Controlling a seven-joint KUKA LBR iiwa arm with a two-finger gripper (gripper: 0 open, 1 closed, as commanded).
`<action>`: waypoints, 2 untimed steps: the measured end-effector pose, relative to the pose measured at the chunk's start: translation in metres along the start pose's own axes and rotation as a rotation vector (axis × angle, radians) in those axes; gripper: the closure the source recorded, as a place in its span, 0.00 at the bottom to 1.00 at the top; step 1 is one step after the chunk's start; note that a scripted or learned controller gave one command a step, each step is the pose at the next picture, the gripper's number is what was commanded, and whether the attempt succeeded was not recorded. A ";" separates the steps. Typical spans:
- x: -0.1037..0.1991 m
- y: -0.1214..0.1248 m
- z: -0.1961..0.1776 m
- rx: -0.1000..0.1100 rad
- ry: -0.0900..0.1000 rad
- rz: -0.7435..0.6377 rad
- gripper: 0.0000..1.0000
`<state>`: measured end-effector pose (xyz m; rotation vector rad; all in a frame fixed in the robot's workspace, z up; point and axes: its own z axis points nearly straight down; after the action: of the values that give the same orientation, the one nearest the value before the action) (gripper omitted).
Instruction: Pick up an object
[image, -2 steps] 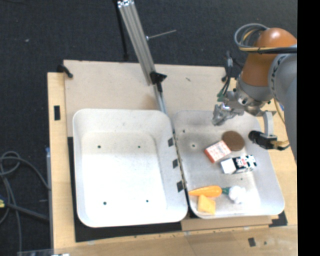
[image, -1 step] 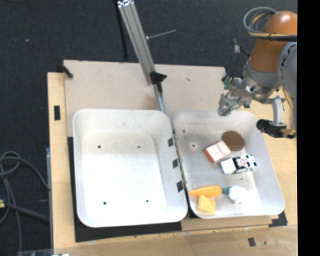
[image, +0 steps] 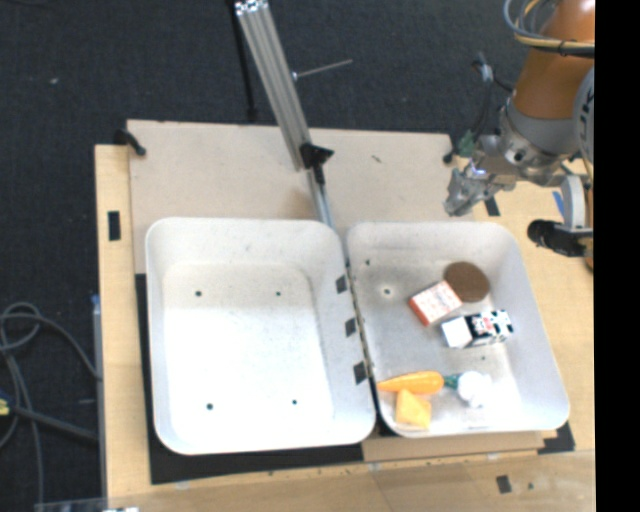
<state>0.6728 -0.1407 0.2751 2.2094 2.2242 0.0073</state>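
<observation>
At the near edge of the right bin (image: 530, 395) lie a yellow wedge-shaped piece (image: 413, 409) and, touching its upper side, an orange carrot-like stick (image: 410, 382) that points toward the bins' shared wall. Just to the right of the stick's end sits a small teal bit (image: 452, 380), and beside that a white rounded object (image: 473, 387) near the bin's front wall. Farther back, around the middle of the bin, a small white box with dark printing (image: 476, 328) rests on the floor; up and to its left lies a red and white carton (image: 435, 302), tilted, and just behind that a flat brown disc (image: 466, 281), close to the carton's corner (whether they touch is hard to make out). The left bin (image: 160, 300) stands alongside, the two bins' walls meeting along the centre. Beyond the bins, on the bare bench board (image: 220, 165), a grey metal bar (image: 279, 85) slants up and away. Farthest back on the right, the gripper (image: 464, 193) hangs above the bench just past the right bin's far rim, well apart from every object in it; I cannot tell its state at this size, and nothing is seen in it.
</observation>
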 end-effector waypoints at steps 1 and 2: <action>0.055 -0.003 -0.004 0.007 0.002 0.000 1.00; 0.096 -0.003 0.002 0.009 0.001 0.003 1.00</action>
<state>0.6689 -0.0450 0.2731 2.2180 2.2259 -0.0011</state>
